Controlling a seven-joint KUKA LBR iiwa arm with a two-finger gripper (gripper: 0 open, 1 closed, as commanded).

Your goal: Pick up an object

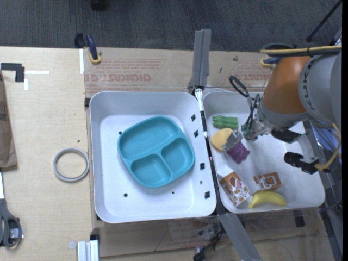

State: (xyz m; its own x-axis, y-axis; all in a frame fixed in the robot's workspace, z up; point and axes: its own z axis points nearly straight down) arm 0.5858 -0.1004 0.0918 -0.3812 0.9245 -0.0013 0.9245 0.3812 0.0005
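Note:
The right bin [302, 186] holds several small items. A green toy vegetable [225, 121] lies at its back left, with a yellow round piece [218, 140] just in front of it. A purple bunch of grapes [238, 153] sits beside the yellow piece. Two small printed cartons [234, 188] [267, 180] and a yellow banana [267, 200] lie near the front wall. My gripper [235, 140] hangs low in this bin, its tip right at the top of the grapes and against the yellow piece's right edge. Whether anything is held is hidden.
The left bin [99, 162] carries a blue divided plate [156, 151]. A grey tape ring [71, 164] and scissors [8, 228] lie on the bench to the left. The arm's orange band [285, 86] and cables overhang the right bin's back right.

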